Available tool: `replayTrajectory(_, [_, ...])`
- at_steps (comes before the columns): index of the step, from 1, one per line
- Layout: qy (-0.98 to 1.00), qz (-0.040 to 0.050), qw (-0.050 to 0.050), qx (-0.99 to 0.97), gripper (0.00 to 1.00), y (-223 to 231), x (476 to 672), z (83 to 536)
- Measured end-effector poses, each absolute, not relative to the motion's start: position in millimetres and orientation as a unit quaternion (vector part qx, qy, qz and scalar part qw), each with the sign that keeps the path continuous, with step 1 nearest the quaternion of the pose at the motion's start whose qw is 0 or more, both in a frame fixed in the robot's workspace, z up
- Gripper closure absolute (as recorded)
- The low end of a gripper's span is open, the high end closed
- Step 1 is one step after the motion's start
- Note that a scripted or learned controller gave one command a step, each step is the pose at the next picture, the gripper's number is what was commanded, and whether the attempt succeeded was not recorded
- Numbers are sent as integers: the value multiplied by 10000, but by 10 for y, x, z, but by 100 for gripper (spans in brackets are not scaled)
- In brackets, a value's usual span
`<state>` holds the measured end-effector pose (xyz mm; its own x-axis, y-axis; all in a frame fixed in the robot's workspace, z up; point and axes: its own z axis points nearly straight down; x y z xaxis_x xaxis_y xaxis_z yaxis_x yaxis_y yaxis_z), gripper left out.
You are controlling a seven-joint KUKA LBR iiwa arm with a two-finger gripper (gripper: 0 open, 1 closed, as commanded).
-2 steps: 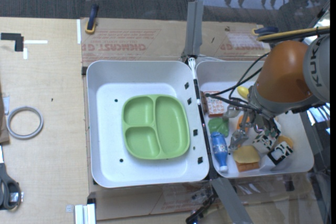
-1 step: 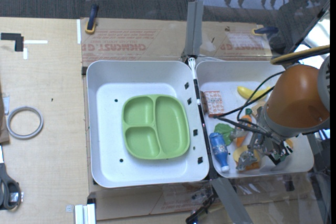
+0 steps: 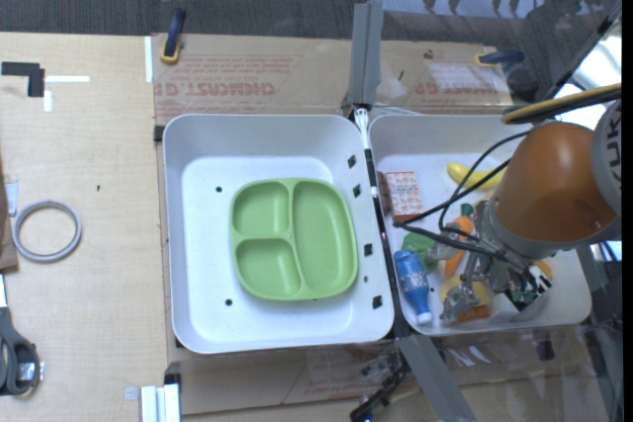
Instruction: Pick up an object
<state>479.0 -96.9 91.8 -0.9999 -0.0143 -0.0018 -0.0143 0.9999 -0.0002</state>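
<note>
The right bin (image 3: 435,127) holds a jumble of small objects. A blue bottle (image 3: 412,284) lies near its left wall, with a green item (image 3: 419,241) just above it. A red-and-white packet (image 3: 401,193) sits further back, and a yellow banana (image 3: 469,176) lies at the back beside the arm. My gripper (image 3: 463,295) hangs low over the front of this bin, right of the blue bottle, down among orange and yellow pieces (image 3: 476,310). The orange band of the arm (image 3: 554,183) hides much of the bin's right half.
The left bin (image 3: 174,212) carries a green divided plate (image 3: 295,238). On the wooden bench to the left lie a grey tape ring (image 3: 45,230) and scissors (image 3: 14,366). A clamp (image 3: 175,35) sits at the cardboard's back edge. Black cables (image 3: 445,208) trail across the right bin.
</note>
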Motion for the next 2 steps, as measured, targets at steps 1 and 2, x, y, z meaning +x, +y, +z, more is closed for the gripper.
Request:
replayTrajectory(1, [10000, 0, 9, -17, 0, -951, 4807, 919])
replayTrajectory(2, [9996, 4, 12, 292, 0, -949, 4844, 922])
